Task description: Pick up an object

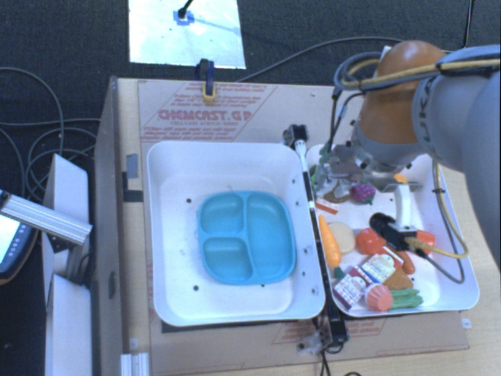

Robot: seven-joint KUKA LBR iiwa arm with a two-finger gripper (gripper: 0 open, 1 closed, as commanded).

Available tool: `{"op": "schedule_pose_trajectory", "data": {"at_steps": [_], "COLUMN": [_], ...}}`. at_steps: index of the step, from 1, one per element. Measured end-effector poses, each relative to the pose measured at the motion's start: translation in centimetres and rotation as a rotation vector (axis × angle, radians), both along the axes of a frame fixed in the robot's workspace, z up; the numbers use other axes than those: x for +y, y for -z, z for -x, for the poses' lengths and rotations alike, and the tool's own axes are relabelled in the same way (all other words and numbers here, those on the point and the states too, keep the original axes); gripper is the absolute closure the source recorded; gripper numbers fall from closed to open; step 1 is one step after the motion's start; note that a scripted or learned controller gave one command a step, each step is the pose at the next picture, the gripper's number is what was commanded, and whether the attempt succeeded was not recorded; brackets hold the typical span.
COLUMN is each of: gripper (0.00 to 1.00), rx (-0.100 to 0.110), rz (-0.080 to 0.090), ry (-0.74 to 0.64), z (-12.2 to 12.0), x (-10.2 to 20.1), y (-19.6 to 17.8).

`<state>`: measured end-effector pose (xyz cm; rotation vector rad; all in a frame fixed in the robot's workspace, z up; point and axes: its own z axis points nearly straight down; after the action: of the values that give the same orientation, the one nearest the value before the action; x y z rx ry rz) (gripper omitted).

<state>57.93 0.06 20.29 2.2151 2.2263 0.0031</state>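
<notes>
My gripper (340,183) is low in the far left part of the right bin (462,284). A purple toy (362,193) lies just to its right, and a small red piece (326,207) sits just in front of it. Nothing shows between the fingers. Nearer the camera in the same bin lie an orange carrot (329,241), a pale round piece (342,235), a red tomato (369,241), two printed packets (379,267) (350,288), a pink fruit (379,297) and a green piece (405,298).
The left bin (176,233) holds a blue divided plate (245,236). The ridge between the two bins (311,218) runs close to the gripper's left. The arm's orange band (395,92) looms over the right bin's far side.
</notes>
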Motion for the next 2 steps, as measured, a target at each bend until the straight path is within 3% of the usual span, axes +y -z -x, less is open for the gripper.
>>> {"op": "schedule_pose_trajectory", "data": {"at_steps": [1,2], "gripper": [1.0,1.0], "rx": [0.001,0.0], "rz": [0.001,0.001], "ry": [0.004,0.004], "z": [4.2,3.4], "x": [-2.2,-3.5], "y": [-2.4,-2.4]}}
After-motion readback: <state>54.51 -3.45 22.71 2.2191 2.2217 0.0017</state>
